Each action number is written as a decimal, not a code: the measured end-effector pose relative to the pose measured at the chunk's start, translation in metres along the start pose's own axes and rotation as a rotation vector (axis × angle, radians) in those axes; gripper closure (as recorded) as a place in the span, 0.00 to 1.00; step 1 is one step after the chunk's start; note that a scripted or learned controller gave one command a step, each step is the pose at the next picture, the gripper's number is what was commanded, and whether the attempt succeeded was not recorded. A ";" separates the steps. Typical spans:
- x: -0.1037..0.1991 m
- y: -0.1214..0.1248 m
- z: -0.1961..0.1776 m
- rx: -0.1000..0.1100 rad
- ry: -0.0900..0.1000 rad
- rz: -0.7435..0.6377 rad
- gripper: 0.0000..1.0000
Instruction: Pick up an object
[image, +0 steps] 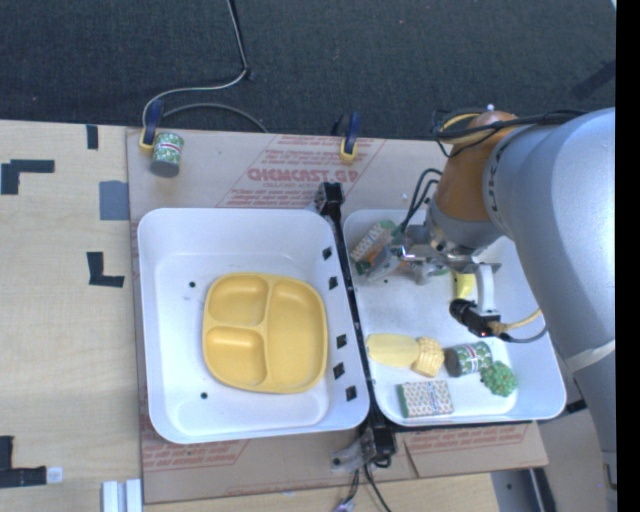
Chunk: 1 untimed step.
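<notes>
**Crowded corner, uncertain grip**

The nearest candidate for picking is a small packaged item (370, 243) lying in the upper left corner of the right bin (535, 400), close against the divider where the two bins meet. The pincer (400, 253) sits just beside it, low in that same corner, but its working end is dark and cluttered against the wrist hardware, so whether it is apart, together or clamped on anything cannot be told from here.

That corner is the main hazard. With the item so close to the bin wall, a closing move could catch the rim or push the item against the wall instead of seating on it, and the grasp would likely come away with nothing.

The other objects lie well apart from the pincer, along the near side of the same bin: a yellow piece (392, 349) touching a corn cob (430, 356), a small can (468, 358) with a broccoli floret (498, 378) beside it, and a green patterned block (426, 398). They are bunched, so a try there could nudge a neighbour or pinch two at once.

The left bin (170, 240) holds a yellow divided plate (265, 332), broad and shallow, probably hard to grip. Another can (166, 152) stands out on the surface (60, 330).
</notes>
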<state>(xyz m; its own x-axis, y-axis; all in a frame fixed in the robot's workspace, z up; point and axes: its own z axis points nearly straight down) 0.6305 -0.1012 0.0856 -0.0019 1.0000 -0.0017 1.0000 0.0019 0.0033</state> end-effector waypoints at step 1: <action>-0.003 0.035 0.002 0.022 0.003 -0.002 0.00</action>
<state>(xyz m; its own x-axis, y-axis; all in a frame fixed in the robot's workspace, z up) 0.6651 -0.1041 0.0837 -0.0034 1.0000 0.0016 0.9998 0.0034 -0.0189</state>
